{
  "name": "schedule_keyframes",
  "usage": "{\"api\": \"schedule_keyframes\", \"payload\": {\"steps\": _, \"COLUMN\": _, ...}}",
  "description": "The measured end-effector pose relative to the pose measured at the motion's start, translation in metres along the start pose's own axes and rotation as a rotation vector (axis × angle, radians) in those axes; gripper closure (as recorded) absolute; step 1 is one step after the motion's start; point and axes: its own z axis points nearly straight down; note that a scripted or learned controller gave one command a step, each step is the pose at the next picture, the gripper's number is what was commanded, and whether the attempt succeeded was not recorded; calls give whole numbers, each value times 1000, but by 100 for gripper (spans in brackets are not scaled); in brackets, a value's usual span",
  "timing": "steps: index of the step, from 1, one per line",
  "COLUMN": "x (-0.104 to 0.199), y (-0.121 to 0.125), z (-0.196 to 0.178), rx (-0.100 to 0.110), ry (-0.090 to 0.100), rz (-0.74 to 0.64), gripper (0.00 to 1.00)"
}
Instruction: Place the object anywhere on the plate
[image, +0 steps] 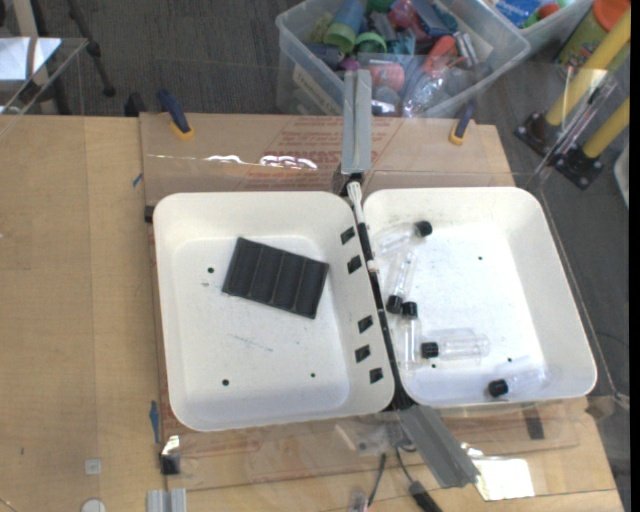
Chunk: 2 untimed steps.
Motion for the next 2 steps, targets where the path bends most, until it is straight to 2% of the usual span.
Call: {"api": "schedule_keyframes", "payload": {"steps": 2, "x": -2, "y": 2, "z": -22, "rx": -8, "ry": -9, "rz": 0, "gripper": 100}}
